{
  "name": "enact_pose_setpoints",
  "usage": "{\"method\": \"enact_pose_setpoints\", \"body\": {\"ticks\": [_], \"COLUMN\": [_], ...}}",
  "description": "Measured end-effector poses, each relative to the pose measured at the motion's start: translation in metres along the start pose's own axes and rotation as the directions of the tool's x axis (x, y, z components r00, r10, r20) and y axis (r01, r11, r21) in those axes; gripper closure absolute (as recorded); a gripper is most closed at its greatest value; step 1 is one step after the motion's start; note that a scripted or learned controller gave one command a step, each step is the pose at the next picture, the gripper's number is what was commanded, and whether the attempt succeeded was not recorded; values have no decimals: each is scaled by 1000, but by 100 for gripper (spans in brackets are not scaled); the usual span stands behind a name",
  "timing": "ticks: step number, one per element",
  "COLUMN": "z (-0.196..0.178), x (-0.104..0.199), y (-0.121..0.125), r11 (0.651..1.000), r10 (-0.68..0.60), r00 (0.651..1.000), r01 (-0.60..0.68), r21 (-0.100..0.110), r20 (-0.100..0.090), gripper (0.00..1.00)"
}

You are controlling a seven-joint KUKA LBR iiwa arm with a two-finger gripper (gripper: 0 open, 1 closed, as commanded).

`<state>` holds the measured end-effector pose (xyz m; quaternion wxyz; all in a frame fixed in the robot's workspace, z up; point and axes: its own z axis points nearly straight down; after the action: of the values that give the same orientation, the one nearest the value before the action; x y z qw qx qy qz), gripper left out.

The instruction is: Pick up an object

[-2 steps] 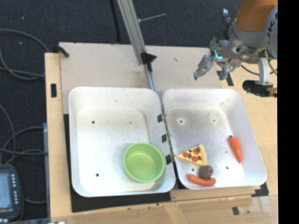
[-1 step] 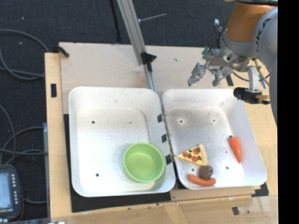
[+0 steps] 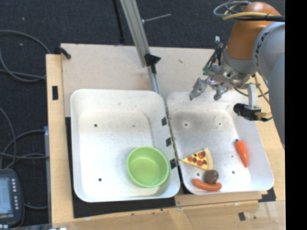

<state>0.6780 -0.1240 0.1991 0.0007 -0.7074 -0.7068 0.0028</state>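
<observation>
Nearest the lens, the jaws (image 3: 207, 91) stand apart with nothing between them, above the right bin's (image 3: 249, 176) far rim. Well apart, near that bin's front wall, lie a pizza slice (image 3: 198, 159), brown ball (image 3: 211, 176), sausage (image 3: 207, 186) and carrot (image 3: 242, 152). Beside it, the left bin (image 3: 96, 128) holds a green bowl (image 3: 147, 166).

Arm (image 3: 261, 32) cut off at right

A slanted aluminium rail (image 3: 136, 25) is seen crossing the bench's (image 3: 100, 63) far edge, ending at a black clamp (image 3: 152, 60) just beyond the two white bins (image 3: 81, 128). Black cables (image 3: 19, 56) are laid on the dark floor past the bench's left edge, and a handheld pendant (image 3: 9, 195) is seen off its near left corner.
</observation>
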Motion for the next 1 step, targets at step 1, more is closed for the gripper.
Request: {"method": "enact_pose_setpoints", "body": {"ticks": [1], "z": [59], "x": [4], "y": [6], "r11": [1000], "r10": [-4], "r00": [1000], "r01": [4], "r21": [0], "r20": [-1], "gripper": [0]}}
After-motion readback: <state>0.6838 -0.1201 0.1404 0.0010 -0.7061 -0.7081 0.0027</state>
